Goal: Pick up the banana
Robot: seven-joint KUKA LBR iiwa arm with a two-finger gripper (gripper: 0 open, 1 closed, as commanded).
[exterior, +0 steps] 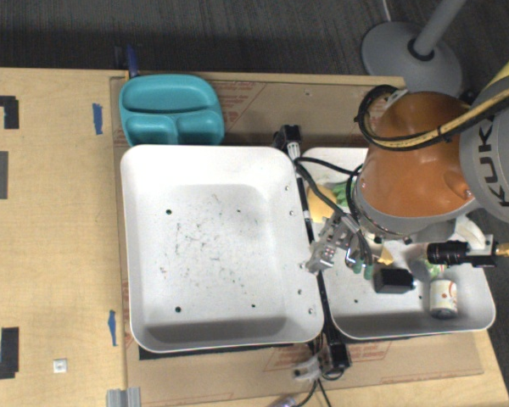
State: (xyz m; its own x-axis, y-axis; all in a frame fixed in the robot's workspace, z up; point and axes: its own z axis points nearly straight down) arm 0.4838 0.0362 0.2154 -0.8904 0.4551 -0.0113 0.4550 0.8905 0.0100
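The arm [416,164] hangs over the right bin [471,316], its gripper [332,248] low at the bin's 9 o'clock edge, beside the wall shared with the left bin [212,244] — whether it grips anything I cannot tell. A sliver of yellow, likely the banana [322,200], peeks out at about 11 o'clock of the gripper, mostly hidden under the arm. A small can [444,298] lies toward the right bin's 5 o'clock corner, and a teal tray [171,108] sits at 12 o'clock of the left bin.

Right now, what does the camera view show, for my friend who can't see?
A robot arm reaches down into the right white bin, its gripper near the bin's left edge. The left white bin sits beside it, a teal tray behind.
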